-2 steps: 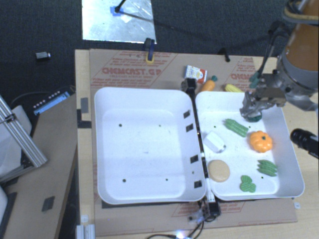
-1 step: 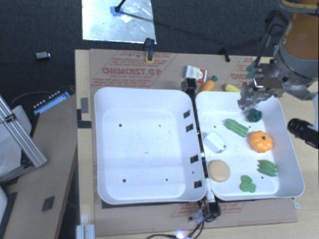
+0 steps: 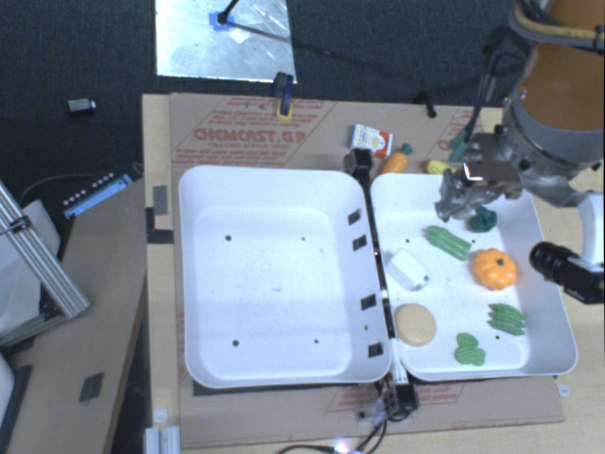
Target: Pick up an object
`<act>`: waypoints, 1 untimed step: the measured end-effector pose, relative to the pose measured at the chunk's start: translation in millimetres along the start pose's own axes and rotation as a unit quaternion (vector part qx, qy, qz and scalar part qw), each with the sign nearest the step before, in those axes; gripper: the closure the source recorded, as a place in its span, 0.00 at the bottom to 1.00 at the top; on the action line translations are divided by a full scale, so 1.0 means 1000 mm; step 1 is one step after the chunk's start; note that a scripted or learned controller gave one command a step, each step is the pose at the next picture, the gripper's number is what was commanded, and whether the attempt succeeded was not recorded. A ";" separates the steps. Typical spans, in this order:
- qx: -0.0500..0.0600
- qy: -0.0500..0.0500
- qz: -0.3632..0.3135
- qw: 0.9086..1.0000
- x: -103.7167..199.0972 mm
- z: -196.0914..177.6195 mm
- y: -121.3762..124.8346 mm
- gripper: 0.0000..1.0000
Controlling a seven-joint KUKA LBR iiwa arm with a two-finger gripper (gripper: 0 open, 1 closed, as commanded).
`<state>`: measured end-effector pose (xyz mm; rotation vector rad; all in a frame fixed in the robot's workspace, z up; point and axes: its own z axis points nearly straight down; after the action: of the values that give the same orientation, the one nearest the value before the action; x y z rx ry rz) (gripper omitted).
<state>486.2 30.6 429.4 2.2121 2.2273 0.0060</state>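
Mostly right bin [image 3: 553, 348], orange pumpkin [image 3: 494, 269], tan disc [image 3: 415, 323]

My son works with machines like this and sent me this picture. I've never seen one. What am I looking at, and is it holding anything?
It is a single photo from a camera fixed above a bench, looking down at a slant. The grey and orange machine at the right is a robot arm, and the dark metal part at its end is its gripper, a two-finger hand.

On the bench sit two shallow white bins. The left bin has nothing visible inside it. The right bin holds small toy foods: an orange pumpkin, a green ridged vegetable, a white block, a round tan biscuit and two more green pieces near the front.

The gripper hangs over the right bin's back part. I cannot tell whether it holds anything.
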 end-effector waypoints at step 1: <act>0.001 0.000 0.001 1.000 0.008 -0.006 0.001 1.00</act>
<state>486.8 38.5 435.4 2.2152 2.2254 0.0035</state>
